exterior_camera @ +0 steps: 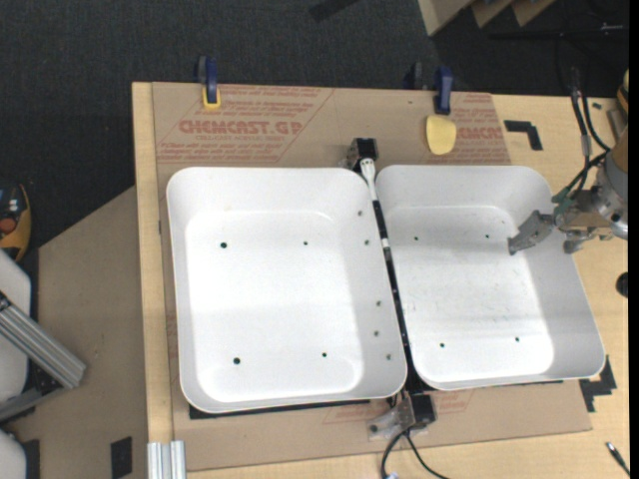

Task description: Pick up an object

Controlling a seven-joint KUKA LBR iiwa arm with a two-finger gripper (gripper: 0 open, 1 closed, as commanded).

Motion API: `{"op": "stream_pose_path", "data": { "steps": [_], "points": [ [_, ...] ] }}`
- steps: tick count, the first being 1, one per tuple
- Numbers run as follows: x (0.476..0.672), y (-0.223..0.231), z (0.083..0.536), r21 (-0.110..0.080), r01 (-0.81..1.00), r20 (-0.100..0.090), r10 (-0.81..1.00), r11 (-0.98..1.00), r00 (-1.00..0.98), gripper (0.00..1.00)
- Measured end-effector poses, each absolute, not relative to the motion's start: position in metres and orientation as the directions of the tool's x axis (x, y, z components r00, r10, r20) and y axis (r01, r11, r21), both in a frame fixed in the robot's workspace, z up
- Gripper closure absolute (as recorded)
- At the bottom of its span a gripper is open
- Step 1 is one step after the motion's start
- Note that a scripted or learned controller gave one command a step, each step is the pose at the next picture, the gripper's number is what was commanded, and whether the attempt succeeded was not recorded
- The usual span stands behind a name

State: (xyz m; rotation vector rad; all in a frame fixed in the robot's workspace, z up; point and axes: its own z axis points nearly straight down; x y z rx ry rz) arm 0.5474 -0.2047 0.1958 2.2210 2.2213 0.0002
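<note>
Bench (pixel 250 128): two white bins (pixel 280 287), side by side.
Gripper (pixel 527 234): three o'clock; open or closed, cannot tell.
Object handling: unjudgeable.

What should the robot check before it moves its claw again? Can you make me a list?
1. Claw over a bin: ok. The claw is above the right bin's right side.
2. Something to grab under the claw: not ok. That spot is plain white floor.
3. Bins side by side: ok. The left bin lies next to the right bin.
4. Board held down: ok. The left blue clamp and right blue clamp grip the board.
5. Claw open: cannot tell.
</note>
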Motion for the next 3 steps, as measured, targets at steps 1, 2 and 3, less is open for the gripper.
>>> {"op": "stream_pose_path", "data": {
  "steps": [1,2,3],
  "points": [
    [0.538,-0.074,0.313,0.014,1.0,0.003,1.0,0.015,-0.015,0.0],
    [0.537,-0.082,0.316,0.004,1.0,-0.001,1.0,0.002,-0.002,1.0],
    [0.581,-0.05,0.258,-0.004,1.0,0.001,1.0,0.004,-0.004,1.0]
  ]
}}
